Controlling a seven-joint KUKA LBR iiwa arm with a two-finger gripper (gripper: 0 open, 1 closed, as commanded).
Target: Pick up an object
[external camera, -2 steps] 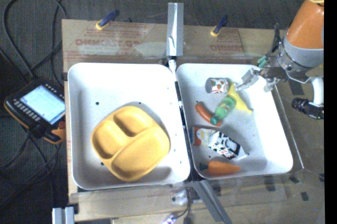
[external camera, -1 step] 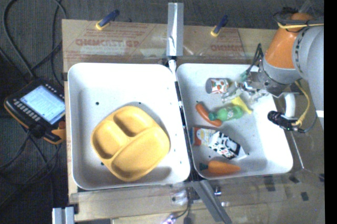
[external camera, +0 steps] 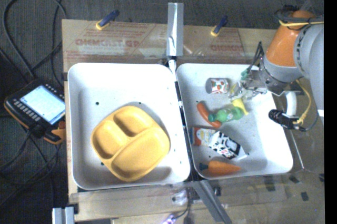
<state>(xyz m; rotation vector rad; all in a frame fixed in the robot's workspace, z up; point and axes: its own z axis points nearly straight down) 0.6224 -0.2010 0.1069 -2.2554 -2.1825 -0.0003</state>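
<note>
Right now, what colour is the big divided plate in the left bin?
Yellow. The plate shows best in the camera view.

Faint red lettering runs across the brown board [external camera: 113, 44] at the back of the bench, far from the tool [external camera: 243, 87], and again on its nearer stretch, but it is too blurred to read. The small can [external camera: 218, 85] just beside the tool and the black-and-white carton [external camera: 225, 145] well below it carry printing that cannot be made out.

Small toys [external camera: 221, 115] scattered in the right bin [external camera: 268, 165]
</note>
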